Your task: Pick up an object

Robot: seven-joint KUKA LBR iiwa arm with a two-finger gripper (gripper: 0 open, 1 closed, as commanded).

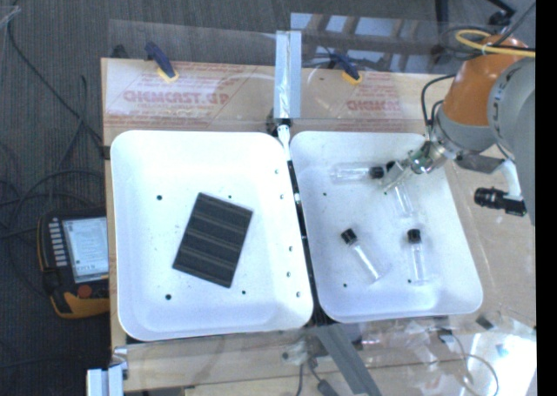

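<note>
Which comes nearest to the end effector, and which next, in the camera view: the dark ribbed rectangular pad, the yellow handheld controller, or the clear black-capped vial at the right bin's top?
Measured from the end effector:
1. Clear black-capped vial, lying at the top of the right white bin, just beside it.
2. Dark ribbed rectangular pad, in the middle of the left white bin.
3. Yellow handheld controller, on the floor beyond the left bin.

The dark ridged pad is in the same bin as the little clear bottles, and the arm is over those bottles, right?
Not quite. The camera view shows the dark ridged pad alone in the left bin. The little clear bottles lie in the right bin, and the arm's gripper is over those bottles, as you said.
</note>
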